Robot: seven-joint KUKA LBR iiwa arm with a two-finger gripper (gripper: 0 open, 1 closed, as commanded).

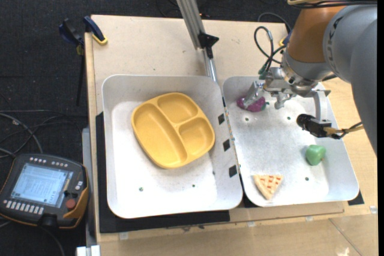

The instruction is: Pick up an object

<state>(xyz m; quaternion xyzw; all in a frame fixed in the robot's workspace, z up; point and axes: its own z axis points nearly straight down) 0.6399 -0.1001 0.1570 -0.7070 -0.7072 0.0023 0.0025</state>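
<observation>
Arm is reached in from the right over the right bin's (336, 186) far end. Gripper (266, 95) is lowered, fingers spread apart. Purple object (253, 105) lies touching the left finger, ungrasped.

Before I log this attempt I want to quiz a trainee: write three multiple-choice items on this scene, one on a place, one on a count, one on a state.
1. Where does the yellow divided plate lie?
A. In the left bin
B. In the right bin
C. On the bare bench

2. How many compartments does the plate have?
A. Two
B. Three
C. Five

3. How does the green object stand relative to the gripper?
A. Clamped between its fingers
B. Lying apart from it in the right bin
C. Stacked on the purple object

Answers:
1 A, the plate rests on the left bin's floor.
2 B, one long section and two smaller ones show.
3 B, the gripper hangs by the purple object at the bin's far end, while the green one sits nearer the waffle-patterned wedge.
</observation>
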